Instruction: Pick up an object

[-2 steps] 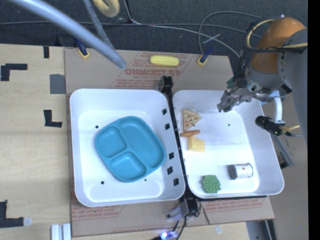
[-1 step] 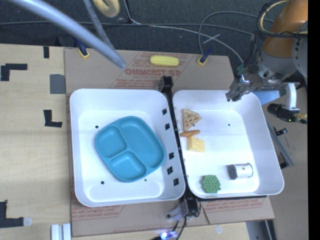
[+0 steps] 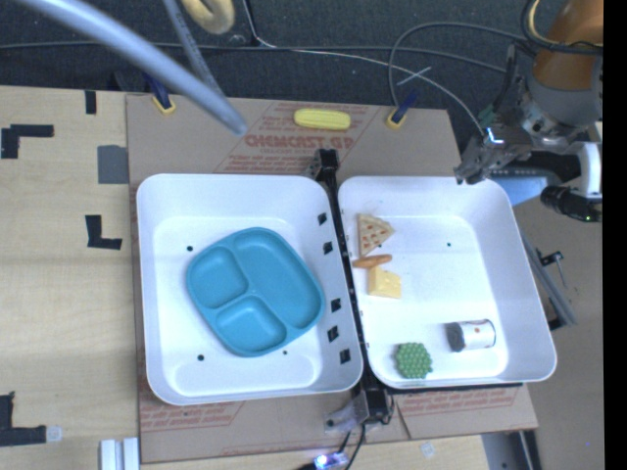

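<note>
The gripper point(image 3: 474, 167) waits at the upper right, just above the right bin's point(image 3: 524, 262) corner, maybe ready to dip in. The toy foods, like the cheese point(image 3: 385, 283), lie inside.

pale wooden bench point(image 3: 59, 262), dark carpet point(image 3: 392, 8)

The robot arm point(image 3: 563, 27) enters at the upper right corner of the camera view; its orange band sits at the top, with the grey wrist below it; the arm slants down and to the left; the hand point(image 3: 474, 167) hangs at its lower end, dark and small, raised above the surface; the state of its grip is too small to make out.
</note>
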Motion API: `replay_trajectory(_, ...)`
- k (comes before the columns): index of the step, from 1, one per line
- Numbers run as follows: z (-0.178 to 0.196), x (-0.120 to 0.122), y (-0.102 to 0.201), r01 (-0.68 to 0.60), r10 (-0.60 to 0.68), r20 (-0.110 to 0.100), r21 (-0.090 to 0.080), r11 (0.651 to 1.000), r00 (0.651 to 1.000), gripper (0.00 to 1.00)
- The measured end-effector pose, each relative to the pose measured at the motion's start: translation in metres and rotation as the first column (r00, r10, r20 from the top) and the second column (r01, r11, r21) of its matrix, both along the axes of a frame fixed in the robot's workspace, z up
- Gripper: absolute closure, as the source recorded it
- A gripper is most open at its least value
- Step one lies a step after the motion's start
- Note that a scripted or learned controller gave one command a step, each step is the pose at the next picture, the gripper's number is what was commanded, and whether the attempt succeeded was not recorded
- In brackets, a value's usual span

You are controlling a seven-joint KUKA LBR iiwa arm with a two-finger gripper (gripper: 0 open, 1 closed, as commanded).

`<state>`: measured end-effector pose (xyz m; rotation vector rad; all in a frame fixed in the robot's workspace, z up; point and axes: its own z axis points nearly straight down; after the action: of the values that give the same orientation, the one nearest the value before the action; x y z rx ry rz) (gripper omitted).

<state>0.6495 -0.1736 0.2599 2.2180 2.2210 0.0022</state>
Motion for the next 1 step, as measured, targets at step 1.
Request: replay_trajectory(1, -0.0037, -0.0159, 0.0568, -0.003, 0.003, -0.005, 0.002, 1.0, 1.0, 1.0)
